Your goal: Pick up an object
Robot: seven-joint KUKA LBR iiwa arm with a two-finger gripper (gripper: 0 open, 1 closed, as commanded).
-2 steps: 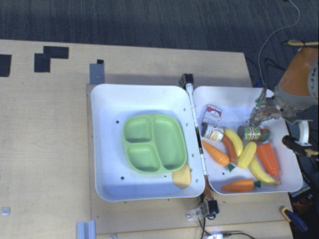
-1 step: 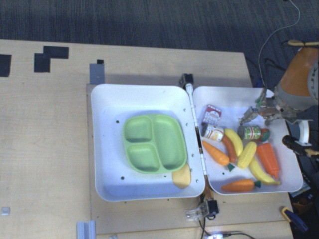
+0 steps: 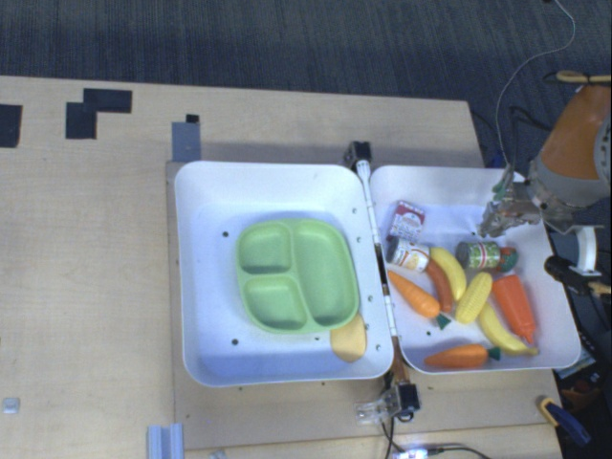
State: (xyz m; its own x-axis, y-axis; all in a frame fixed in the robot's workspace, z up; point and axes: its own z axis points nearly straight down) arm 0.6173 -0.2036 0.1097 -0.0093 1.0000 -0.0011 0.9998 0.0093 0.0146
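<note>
My claw (image 3: 499, 216) hangs over the far right part of the right bin (image 3: 564, 357), its tip just above a small green-labelled can (image 3: 484, 255) that lies on its side. Nothing sits between my fingers, and I cannot tell whether they stand apart or together. My arm (image 3: 574, 156), grey with its orange band, comes in from the right edge.

Just near of the can lies an ear of yellow corn (image 3: 474, 297), with a large orange carrot (image 3: 516, 309) to its right and a yellow banana (image 3: 502, 333) curving along the near side. Left of the can are another yellow banana (image 3: 449, 271), a reddish sausage-shaped piece (image 3: 439, 286) and a white bottle (image 3: 411, 258); a red and white packet (image 3: 405, 222) lies farther off. A second carrot (image 3: 415, 295) lies by the bin's left wall, and a third (image 3: 461, 357) lies along the near wall.

The left bin (image 3: 201, 256) holds a green divided plate (image 3: 296, 273), with a yellow piece (image 3: 350, 340) touching its near right corner.
</note>
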